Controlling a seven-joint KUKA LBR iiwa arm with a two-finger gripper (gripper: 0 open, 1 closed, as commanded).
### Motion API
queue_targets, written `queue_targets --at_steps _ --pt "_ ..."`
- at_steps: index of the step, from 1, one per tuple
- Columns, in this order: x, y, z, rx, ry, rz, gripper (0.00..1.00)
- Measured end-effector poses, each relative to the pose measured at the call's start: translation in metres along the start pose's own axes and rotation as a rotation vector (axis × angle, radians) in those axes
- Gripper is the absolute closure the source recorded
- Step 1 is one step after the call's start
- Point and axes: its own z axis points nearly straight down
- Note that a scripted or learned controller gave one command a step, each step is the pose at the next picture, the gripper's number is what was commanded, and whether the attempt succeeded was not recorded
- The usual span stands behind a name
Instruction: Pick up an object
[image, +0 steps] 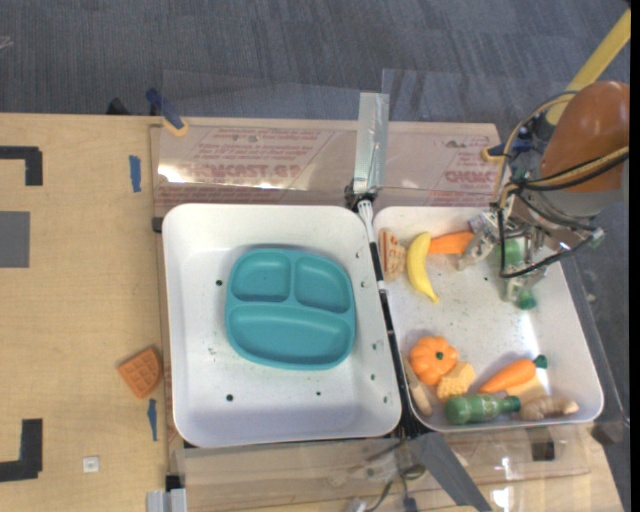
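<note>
A light wooden desk (70, 300) with black corner marks carries two shallow white bins side by side, backed by a strip of clear plastic sheeting with red lettering. A small orange waffle toy (140, 371) lies on the desk just left of the left bin (190, 400).

The left bin holds a teal divided plate (291, 309), lying flat near its middle.

The right bin (585, 370) serves as the landmark for the rest. In its far left corner sits a pizza-slice toy (391, 254), with a yellow banana (422, 265) just beside it and an orange carrot (449, 243) touching the banana's far end. In the near part of this bin a small orange pumpkin (433, 358) sits left of centre, a yellow crinkled piece (458, 381) just beside it, a green bottle (481, 407) along the near wall, a second carrot (513, 375) with a green top above that bottle, and a tan piece (551, 407) at the near right corner.

The arm comes in over the right bin's far right corner, its orange band at the frame's upper right. The gripper (521, 283) hangs low over the far right part of the bin, well apart from the pumpkin group; cables and green parts clutter it, so I cannot tell how it is set or whether anything is caught in it.
</note>
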Motion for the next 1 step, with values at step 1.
queue_targets --at_steps 1 --pt "0.0 -0.0002 0.0 0.0 0.0 0.001 0.0"
